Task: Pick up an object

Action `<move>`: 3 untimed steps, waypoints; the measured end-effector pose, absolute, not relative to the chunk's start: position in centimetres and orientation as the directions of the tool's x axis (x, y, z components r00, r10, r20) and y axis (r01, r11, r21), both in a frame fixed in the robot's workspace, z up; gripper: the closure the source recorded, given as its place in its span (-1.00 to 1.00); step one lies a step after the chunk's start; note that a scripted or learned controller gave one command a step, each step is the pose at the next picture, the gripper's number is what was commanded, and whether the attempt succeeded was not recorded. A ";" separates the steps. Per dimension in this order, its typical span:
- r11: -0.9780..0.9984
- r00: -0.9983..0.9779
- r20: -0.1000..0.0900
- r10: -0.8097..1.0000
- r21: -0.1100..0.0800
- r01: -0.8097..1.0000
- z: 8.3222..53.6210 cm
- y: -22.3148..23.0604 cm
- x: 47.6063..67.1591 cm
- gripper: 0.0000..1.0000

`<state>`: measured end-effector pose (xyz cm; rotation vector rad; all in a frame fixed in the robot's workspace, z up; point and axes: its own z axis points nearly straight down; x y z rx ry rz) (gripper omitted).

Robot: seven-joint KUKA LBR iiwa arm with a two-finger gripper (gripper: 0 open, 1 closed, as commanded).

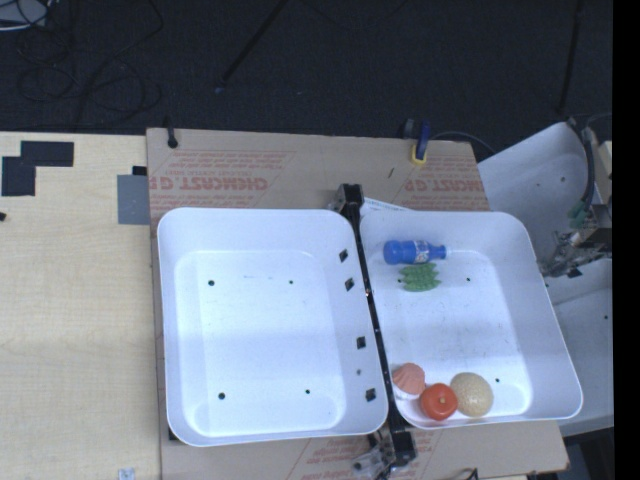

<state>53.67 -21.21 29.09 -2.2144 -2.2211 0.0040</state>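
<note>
The right bin [545,313] holds several small objects. A blue bottle [413,252] with a white cap lies on its side near the bin's far edge. Just in front of it sits a small green leafy piece [420,278]. In the near corner, three things crowd together: a pale pink rounded piece [407,377] against the divider, a red-orange ball [438,401] against the front wall, and a tan ball [472,393] touching it on the right.
The left bin [175,268] stands beside the right one, joined by a black clamp strip [362,298]. Both rest on a cardboard sheet [260,173]. A white sheet and some cables [585,233] are at the right edge. A yellow-blue clip [420,146] sits at the back.
</note>
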 end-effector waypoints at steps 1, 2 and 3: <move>0.004 -0.004 0.002 1.000 -0.005 1.000 25.0 -21.2 56.6 1.00; 0.004 -0.004 0.000 1.000 -0.001 1.000 20.4 -21.3 60.8 1.00; 0.005 -0.005 0.001 1.000 -0.005 1.000 14.4 -21.2 62.1 1.00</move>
